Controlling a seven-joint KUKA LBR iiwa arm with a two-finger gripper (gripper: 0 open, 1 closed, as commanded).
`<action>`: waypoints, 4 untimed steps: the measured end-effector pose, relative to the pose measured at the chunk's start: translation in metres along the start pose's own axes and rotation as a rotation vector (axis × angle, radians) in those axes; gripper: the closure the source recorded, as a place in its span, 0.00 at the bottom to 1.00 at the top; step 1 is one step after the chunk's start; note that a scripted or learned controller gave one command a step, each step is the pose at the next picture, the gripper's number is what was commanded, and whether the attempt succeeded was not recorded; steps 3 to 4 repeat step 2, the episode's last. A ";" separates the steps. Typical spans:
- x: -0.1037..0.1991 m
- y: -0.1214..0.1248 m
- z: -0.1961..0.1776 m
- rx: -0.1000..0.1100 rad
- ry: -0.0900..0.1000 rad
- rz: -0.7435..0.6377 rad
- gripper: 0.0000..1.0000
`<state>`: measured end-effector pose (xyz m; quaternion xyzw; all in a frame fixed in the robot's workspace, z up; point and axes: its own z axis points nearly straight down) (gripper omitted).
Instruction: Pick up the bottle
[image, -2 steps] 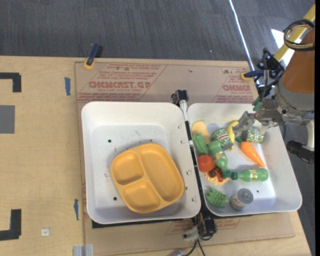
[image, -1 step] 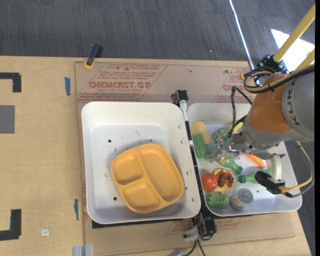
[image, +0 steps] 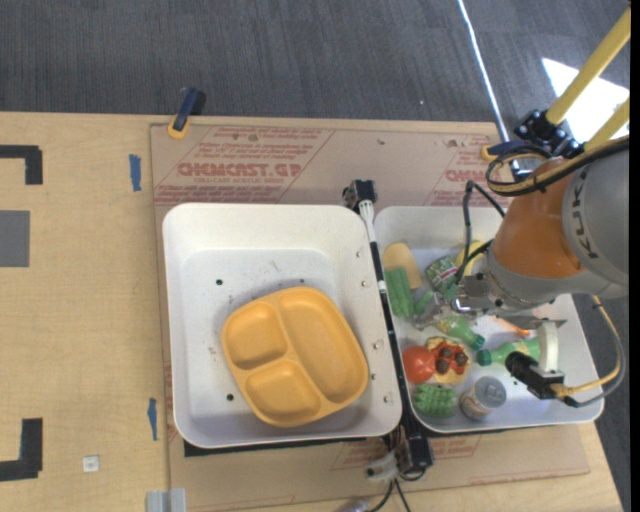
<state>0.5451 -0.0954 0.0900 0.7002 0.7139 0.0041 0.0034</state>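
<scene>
While my wrist hangs over right bin (image: 585, 345), bottle (image: 401, 278) lies left of fingers (image: 452, 303), long way pointing up-down. Fingers' grip: cannot tell.

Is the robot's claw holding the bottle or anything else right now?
It cannot be told. The gripper is down among the toys in the right bin, near the green bottle, but the arm's wrist hides whatever might be between its tips.

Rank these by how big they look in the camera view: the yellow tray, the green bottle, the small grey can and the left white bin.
1. left white bin
2. yellow tray
3. green bottle, partly hidden among the clutter
4. small grey can
</scene>
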 end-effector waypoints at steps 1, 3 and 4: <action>-0.005 0.001 -0.011 -0.006 -0.009 0.004 1.00; 0.020 0.019 -0.118 0.008 -0.001 -0.029 1.00; 0.020 0.019 -0.118 0.008 -0.001 -0.029 1.00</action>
